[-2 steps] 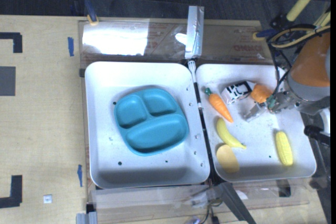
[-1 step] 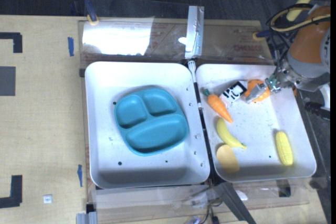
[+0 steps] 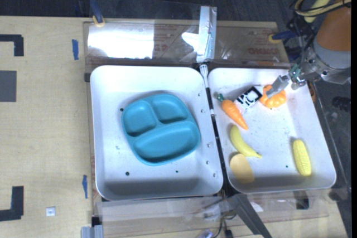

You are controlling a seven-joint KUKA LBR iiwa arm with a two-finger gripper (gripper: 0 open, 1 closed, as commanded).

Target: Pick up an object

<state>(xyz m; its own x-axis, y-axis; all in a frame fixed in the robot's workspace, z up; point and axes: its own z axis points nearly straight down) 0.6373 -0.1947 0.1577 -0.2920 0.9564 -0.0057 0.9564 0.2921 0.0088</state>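
Right at the gripper (image 3: pixel 281 84) sits a small orange toy fruit (image 3: pixel 274 98), rounded with a yellowish patch, lying in the upper part of the right bin (image 3: pixel 321 136). The gripper's tip reaches down to the fruit's upper edge and looks to be touching it or just above it; whether the jaws are open or closed cannot be told from this slanted view, and nothing shows between them.

Just to the left of the jaws lies a small black-and-white block (image 3: pixel 249 97), close beside the fruit. Further left and slightly nearer the camera is a toy carrot (image 3: pixel 234 111) with a green top, pointing down and to the right. Below that, well apart from the jaws, a toy banana (image 3: pixel 242 142) lies at a slant, and touching its lower end is a pale tan round piece (image 3: pixel 241 168). A yellow corn cob (image 3: pixel 302 156) lies almost straight below the jaws, near the bin's lower right corner.

Far to the left of the jaws, the left bin (image 3: pixel 106 136) holds a blue divided plate (image 3: pixel 161 127) with three compartments. The arm (image 3: pixel 334 36), orange above the wrist, comes in from the upper right.
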